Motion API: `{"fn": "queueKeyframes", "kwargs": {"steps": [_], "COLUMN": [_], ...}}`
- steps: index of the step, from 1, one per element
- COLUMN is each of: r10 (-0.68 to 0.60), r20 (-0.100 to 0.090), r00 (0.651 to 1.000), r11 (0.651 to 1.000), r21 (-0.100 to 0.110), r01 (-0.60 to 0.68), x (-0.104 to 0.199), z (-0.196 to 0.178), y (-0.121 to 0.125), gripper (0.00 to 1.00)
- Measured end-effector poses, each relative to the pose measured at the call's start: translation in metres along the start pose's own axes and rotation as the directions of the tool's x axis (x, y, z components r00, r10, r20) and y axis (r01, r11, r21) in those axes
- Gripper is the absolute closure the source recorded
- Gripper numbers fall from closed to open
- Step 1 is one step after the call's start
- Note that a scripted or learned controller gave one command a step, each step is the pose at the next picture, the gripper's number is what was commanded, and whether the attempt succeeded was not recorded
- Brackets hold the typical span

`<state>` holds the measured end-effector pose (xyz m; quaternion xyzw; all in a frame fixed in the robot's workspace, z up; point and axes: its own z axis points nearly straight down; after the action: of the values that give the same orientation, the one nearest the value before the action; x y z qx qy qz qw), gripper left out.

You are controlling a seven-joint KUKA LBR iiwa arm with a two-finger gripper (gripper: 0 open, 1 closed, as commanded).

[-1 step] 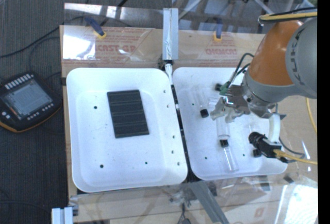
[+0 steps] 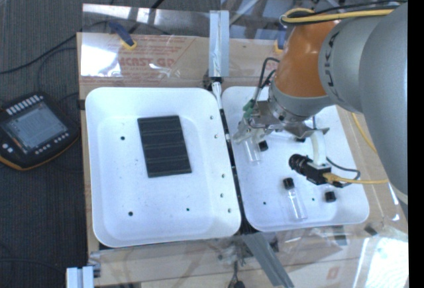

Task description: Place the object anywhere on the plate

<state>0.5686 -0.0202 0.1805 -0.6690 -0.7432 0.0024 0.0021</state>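
Pendant [image 2: 33, 131], dark, with a screen, on the floor well left of the plate. Tabletop [image 2: 152, 61], brown, under both bins. Left bin [image 2: 112, 214], white and shallow, bearing the plate [image 2: 164, 145]: a dark ribbed slab, flat, near the bin's middle. Right bin [image 2: 255, 208], white, just right of the plate's bin, rims touching.

End effector [image 2: 255, 134], on the grey arm [image 2: 331, 61], low over the right bin's near-left part, right of the plate; whether wide or narrow cannot be told.

Loose pieces, all in the right bin, well apart from the plate:
- upper clear vial [image 2: 254, 153] and first black block [image 2: 263, 145], close under the end effector
- second black block [image 2: 288, 183]
- lower clear vial [image 2: 296, 204]
- third black block [image 2: 329, 196], farthest right of the plate
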Motion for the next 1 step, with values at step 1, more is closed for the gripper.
{"fn": "queueKeyframes", "kwargs": {"steps": [1], "r10": [-0.073], "r20": [0.000], "r00": [0.997], "r11": [0.997], "r21": [0.000], "r01": [0.073], "x": [0.0991], "z": [-0.0175], "y": [-0.0015], "gripper": [1.00]}}
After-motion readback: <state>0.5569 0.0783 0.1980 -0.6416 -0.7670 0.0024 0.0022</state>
